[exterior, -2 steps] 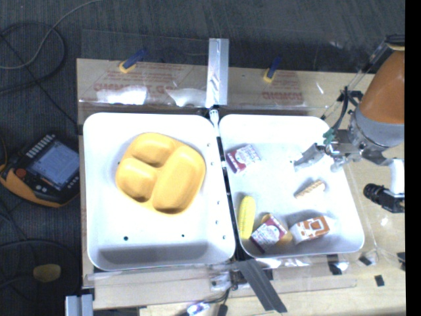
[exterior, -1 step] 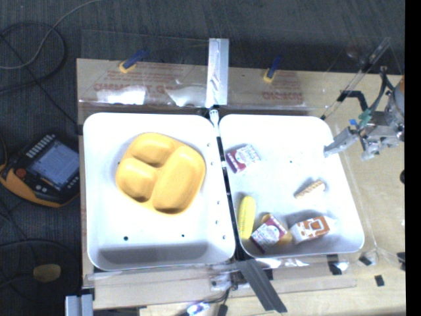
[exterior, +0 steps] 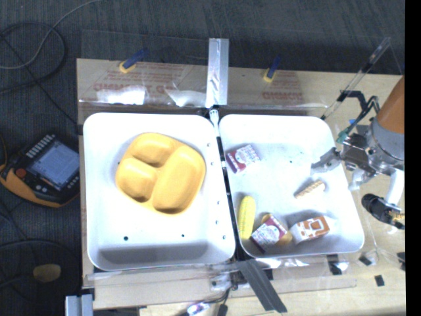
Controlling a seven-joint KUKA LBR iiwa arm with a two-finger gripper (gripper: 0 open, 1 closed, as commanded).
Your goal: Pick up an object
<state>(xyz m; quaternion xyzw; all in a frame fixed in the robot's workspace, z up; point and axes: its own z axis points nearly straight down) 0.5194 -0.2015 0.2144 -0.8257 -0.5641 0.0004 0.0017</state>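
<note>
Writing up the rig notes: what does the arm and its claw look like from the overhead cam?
At the frame's right edge, an orange band tops a grey wrist. Below it sits a silver-grey metal claw assembly with black fittings. Thin black cables loop above it, with a small blue spot beside them. A black cylindrical part juts out lower down. No legible markings.

Yellow tray (exterior: pixel 160 172) in left bin (exterior: pixel 99 196)

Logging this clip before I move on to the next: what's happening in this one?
A grey arm with an orange band reaches in from the right, its claw over the right white bin near a small tan ridged stick. Nothing is seen held. That bin also holds a yellow corn cob, two small red-and-white cartons and an orange-and-white carton. The left bin holds a large yellow lobed plastic dish.
</note>
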